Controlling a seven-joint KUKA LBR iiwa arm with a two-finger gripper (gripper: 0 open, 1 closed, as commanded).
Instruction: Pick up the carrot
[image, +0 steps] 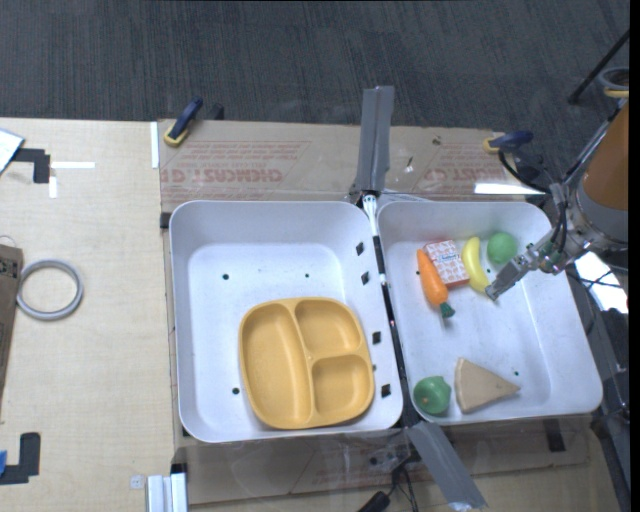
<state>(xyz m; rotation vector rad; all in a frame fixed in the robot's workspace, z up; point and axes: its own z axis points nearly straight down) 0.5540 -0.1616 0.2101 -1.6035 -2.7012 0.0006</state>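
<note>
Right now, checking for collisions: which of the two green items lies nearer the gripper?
The green ball at the right bin's far end, beside the banana. The gripper hovers beside it; the other green piece sits at the near edge.

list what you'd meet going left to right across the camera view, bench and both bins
tape roll → yellow divided plate → carrot → yellow banana → gripper

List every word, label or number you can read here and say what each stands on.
"CHEMICAL GU...", red print seen upside down on the cardboard sheet behind the bins; the rest is too blurred to read.
More red print on the cardboard at right: too blurred to read.
Small red-and-white packet beside the carrot: pattern illegible.
</note>
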